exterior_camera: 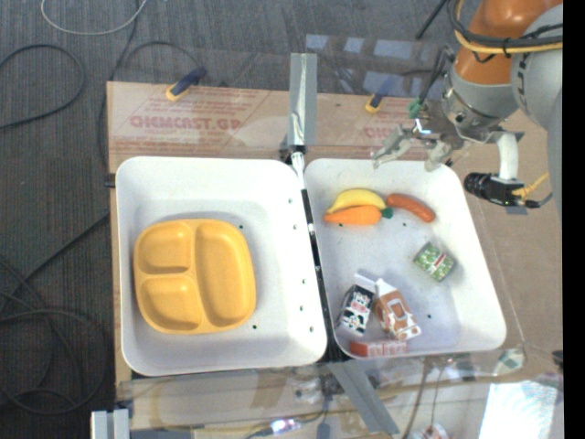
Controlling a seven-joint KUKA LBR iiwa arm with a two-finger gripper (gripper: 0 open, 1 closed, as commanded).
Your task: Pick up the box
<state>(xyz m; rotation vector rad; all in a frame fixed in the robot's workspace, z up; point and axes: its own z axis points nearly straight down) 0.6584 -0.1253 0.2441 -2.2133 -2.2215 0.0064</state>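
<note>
A small green box [433, 261] lies in the right bin [475, 245], near its right wall. My gripper [406, 156] hangs over the bin's far rim, well above and behind the green box. Its fingers [384, 150] are spread open with nothing between them. Two small cartons stand side by side near the bin's front: a black-and-white one [357, 307] and an orange-brown one [396, 313].
A banana [356, 198], a carrot [355, 216] and a sausage [410, 208] lie at the far end of the right bin. A red item [373, 347] rests on its front rim. The left bin [164, 186] holds a yellow divided plate [195, 274].
</note>
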